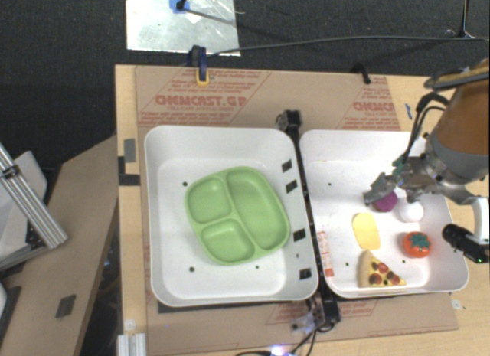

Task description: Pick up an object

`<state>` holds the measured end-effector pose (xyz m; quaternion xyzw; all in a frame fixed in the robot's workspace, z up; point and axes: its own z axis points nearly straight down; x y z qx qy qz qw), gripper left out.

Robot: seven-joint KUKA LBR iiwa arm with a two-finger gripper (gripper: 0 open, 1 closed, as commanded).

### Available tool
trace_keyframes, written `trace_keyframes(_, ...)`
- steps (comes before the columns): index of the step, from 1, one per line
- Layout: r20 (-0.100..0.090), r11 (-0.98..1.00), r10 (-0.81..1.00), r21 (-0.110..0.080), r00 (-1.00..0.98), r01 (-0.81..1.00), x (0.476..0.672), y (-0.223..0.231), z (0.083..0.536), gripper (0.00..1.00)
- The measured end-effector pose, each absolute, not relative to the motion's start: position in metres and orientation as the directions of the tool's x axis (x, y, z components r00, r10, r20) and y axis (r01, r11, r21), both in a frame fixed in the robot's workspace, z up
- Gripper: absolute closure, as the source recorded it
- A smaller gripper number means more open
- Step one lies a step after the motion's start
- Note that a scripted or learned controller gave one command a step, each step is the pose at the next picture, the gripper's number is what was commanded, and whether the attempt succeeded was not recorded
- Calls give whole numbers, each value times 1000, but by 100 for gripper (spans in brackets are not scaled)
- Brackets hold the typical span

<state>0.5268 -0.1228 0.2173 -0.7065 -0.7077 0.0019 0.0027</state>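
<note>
Two white bins counted: left bin (164,217), right bin (337,155). Left: one green divided plate (236,215). Right: one purple piece (385,202), one white piece (413,212), one yellow piece (366,231), one tomato (416,244), one pizza slice (377,271).

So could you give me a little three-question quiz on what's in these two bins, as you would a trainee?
1. True or false: the green divided plate lies in the left bin.
2. Which toy lies nearest the right bin's front edge? A) tomato B) pizza slice C) purple object
3. Fill in: the end effector is above the ___ bin.

Key: 1 true; 2 B; 3 right.
</note>
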Motion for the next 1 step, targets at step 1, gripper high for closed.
trace_keyframes(1,0,3,1000,1,-3,1000,529,-123,221,0)
